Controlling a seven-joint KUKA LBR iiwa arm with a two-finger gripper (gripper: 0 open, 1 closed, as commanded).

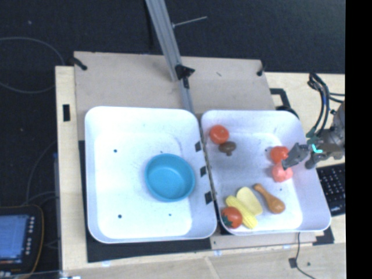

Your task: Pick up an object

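The pincer (300,156) is hovering at the right bin's (256,124) right side, beside a red ball (279,153) and pink piece (282,174); how its grip is standing, I cannot tell.

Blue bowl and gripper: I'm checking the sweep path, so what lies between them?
In the camera view, between the blue bowl and the gripper lie the bins' rims, a brown mushroom and bare white floor.

bowl (169,177): blue | bins (104,132): white | corn (241,211): yellow | tomato (219,134): red-orange | bench (133,80): beige
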